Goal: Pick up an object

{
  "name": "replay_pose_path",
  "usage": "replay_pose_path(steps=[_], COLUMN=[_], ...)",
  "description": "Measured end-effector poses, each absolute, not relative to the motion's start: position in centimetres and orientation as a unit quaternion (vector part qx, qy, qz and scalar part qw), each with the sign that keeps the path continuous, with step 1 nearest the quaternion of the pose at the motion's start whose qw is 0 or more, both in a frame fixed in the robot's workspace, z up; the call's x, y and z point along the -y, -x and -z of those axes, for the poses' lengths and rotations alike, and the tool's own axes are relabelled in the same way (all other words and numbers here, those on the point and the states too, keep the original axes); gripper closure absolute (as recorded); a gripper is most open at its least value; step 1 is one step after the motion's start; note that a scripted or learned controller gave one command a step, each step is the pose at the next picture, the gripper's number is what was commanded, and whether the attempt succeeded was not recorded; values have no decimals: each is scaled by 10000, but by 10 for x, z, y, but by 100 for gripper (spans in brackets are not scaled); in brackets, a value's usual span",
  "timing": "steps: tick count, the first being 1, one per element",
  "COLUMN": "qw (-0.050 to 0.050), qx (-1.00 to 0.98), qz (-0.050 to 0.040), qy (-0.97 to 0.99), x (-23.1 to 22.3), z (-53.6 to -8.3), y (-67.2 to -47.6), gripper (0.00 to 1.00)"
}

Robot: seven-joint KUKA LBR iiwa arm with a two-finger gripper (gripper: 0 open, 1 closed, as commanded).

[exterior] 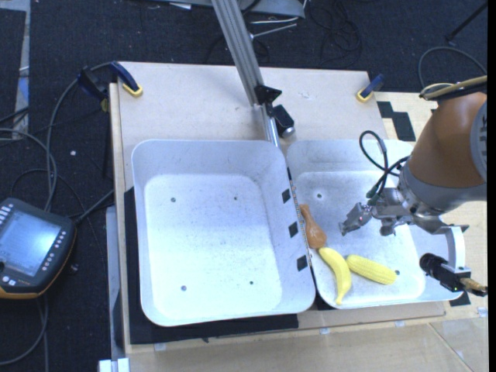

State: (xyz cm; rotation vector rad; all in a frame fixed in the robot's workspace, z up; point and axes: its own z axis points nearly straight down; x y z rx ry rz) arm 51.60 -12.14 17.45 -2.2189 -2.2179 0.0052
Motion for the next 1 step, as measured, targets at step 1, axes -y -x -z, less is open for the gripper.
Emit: replay_pose_path(steps=[1], qw=[17], qx=[7072], qz=[-12], qy=[7070], x=[114], z=[-128], y=[-510], gripper=[0])
